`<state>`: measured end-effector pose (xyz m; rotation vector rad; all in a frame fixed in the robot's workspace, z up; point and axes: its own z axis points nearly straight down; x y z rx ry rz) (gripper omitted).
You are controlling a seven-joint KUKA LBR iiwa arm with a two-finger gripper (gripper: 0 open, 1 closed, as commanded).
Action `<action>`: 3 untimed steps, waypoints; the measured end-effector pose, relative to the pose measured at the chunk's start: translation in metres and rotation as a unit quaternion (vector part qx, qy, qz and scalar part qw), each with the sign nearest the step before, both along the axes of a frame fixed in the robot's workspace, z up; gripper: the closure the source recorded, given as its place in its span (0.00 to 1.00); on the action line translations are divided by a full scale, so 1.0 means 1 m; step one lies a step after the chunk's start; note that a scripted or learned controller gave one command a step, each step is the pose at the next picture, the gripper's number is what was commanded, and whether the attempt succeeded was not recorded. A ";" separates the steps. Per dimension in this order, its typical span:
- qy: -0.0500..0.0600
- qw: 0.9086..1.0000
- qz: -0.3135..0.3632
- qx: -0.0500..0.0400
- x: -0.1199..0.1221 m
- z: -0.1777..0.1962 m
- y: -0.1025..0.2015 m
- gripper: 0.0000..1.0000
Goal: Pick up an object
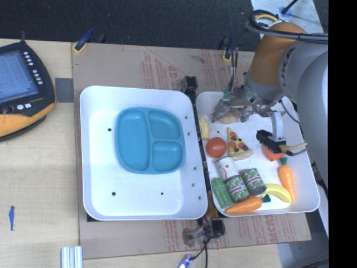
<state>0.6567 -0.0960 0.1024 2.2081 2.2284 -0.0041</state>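
A wooden bench [39, 172] is covered by a brown cardboard sheet [139, 66], on which two shallow white bins are set side by side. The left bin [100, 194] is occupied by a blue divided plate [149, 140], lying flat near its middle. The right bin [304, 205] is crowded with toy food. The grey arm [301, 82] with its orange band is seen reaching in over the right bin's far end, and the gripper [234, 111] is lowered at that end (whether its jaws are spread or pressed together cannot be told). Below it are listed: a pizza slice [238, 144], a red tomato [216, 147], two dark cans [245, 184] side by side, a small white bottle [226, 167], a carrot [286, 180], a second carrot [244, 206], a banana [279, 192]. A handheld control pendant [22, 94] is placed at the bench's left edge.
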 end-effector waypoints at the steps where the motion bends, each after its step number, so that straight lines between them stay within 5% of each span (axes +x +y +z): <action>1: 0.003 1.000 -0.002 0.002 -0.001 -0.011 0.003 0.00; 2: 0.005 1.000 -0.001 0.002 -0.001 0.000 0.002 1.00; 3: 0.005 1.000 -0.001 0.002 -0.001 0.000 0.002 0.00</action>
